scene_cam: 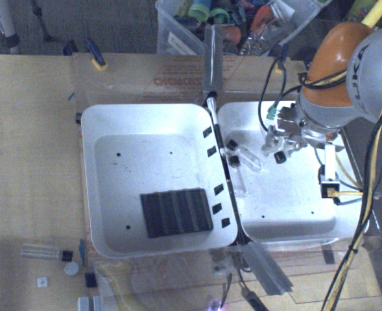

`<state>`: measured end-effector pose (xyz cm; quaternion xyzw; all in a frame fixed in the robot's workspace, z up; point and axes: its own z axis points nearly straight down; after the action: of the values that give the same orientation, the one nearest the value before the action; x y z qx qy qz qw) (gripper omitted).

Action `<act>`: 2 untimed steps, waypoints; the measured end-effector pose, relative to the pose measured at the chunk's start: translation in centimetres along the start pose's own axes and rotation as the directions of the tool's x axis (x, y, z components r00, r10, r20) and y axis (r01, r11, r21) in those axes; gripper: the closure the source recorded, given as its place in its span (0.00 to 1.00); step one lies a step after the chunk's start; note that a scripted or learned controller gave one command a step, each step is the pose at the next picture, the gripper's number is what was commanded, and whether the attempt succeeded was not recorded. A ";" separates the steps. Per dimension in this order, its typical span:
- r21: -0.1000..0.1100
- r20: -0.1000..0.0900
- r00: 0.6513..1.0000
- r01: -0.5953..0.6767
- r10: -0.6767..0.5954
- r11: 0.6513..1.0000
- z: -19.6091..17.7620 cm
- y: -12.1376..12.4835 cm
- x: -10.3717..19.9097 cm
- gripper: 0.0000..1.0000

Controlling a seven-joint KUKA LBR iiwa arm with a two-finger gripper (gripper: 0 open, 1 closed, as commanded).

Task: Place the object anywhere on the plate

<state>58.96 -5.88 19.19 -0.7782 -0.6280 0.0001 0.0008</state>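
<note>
Gripper point(278, 149) hangs over the right bin point(320, 220), jaws too blurred to call, with the clear tube point(244, 157) just beside it on the bin floor, so it's the pickup stage, then a carry to the dark ridged plate point(176, 212) in the left bin point(100, 141).

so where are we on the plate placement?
Nothing looks done: the dark ribbed plate in the left bin carries nothing. In hand: the gripper is low over the right bin, near a clear plastic object on its floor; a hold can't be confirmed. Left: grasp, carry across the divider, set it on the plate.
</note>
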 end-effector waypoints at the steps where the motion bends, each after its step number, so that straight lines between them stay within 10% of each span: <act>1: 0.000 0.002 0.854 -0.521 0.521 0.854 0.0 3.1 8.4 1.00; 2: -0.001 0.002 0.989 -0.145 0.145 0.989 -21.4 3.6 13.4 1.00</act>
<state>65.38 6.44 40.58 -0.8219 -0.5696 0.0004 -0.0002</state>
